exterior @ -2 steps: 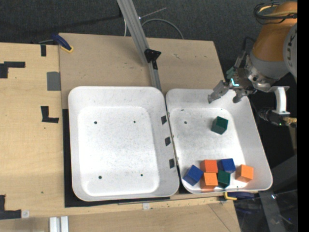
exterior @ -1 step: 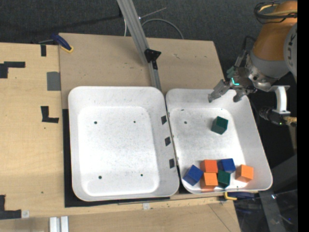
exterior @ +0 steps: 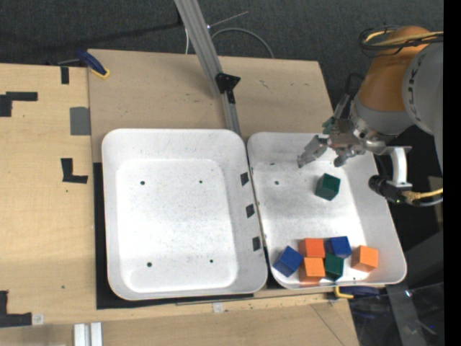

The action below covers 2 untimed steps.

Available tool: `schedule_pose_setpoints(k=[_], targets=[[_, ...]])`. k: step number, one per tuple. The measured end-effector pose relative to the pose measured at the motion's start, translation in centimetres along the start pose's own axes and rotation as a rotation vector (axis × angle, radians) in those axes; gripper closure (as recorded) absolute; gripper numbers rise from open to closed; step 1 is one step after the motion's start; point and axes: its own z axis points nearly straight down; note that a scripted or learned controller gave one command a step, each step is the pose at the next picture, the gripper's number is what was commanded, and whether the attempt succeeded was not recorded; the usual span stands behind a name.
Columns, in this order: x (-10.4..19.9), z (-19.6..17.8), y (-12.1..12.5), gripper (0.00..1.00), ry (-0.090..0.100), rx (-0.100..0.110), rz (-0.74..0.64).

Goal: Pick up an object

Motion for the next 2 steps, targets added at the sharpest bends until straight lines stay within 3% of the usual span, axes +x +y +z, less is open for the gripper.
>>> schedule_pose_setpoints(k=[1,2], targets=[[0.6,4.9,0.6,0.0,0.0,-0.001,0.0],[0.7,6.9,0.7,0.0,-0.001,-0.007,0.0]])
